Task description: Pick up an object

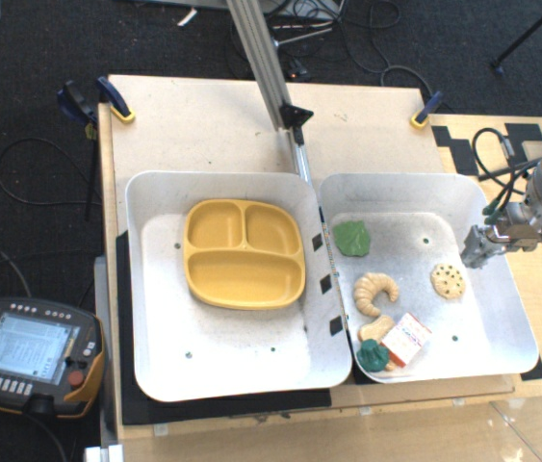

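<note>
The right bin [482, 200] holds a green leaf-shaped piece [352, 238], a tan croissant [376, 292], a round cookie with dark chips [448, 280], a small red-and-white box [406, 339] and a dark green item [374, 356] at the front. My gripper [476, 249] hangs at the right side of this bin, just right of and above the cookie. Nothing shows between its fingers, and their spread is too small to make out.
A yellow three-compartment tray [245, 253] lies in the left bin [155, 287]. A slanted metal pole [261, 51] crosses the back of the bench. Clamps [116, 104] sit at the bench's back corners. A teach pendant [30, 354] lies on the floor at left.
</note>
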Tool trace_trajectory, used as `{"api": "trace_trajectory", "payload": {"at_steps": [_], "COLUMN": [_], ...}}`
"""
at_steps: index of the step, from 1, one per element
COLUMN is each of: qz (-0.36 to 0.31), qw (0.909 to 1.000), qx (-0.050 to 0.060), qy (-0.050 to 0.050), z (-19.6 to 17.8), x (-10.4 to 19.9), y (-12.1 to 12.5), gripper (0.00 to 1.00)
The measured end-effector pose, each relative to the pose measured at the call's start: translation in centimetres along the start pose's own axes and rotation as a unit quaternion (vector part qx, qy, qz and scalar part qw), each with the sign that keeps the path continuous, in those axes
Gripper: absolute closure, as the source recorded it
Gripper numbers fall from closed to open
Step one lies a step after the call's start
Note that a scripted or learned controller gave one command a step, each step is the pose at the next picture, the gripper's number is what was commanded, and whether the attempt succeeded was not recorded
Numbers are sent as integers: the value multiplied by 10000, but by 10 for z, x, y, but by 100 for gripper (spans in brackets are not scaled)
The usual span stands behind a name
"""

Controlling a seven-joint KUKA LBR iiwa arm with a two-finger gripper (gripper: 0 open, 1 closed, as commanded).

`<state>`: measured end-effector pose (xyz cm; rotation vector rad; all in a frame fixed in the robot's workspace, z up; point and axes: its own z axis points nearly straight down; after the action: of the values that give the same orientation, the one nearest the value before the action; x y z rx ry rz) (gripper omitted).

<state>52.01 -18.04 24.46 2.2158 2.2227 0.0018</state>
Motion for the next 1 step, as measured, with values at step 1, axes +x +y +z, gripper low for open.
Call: {"api": "trace_trajectory", "payload": {"at_steps": [1], "qz": [-27], "qw": [10000], "qx": [2], "qy": [11], "z": [-3], "x": [47], "y": [25], "gripper": [100]}}
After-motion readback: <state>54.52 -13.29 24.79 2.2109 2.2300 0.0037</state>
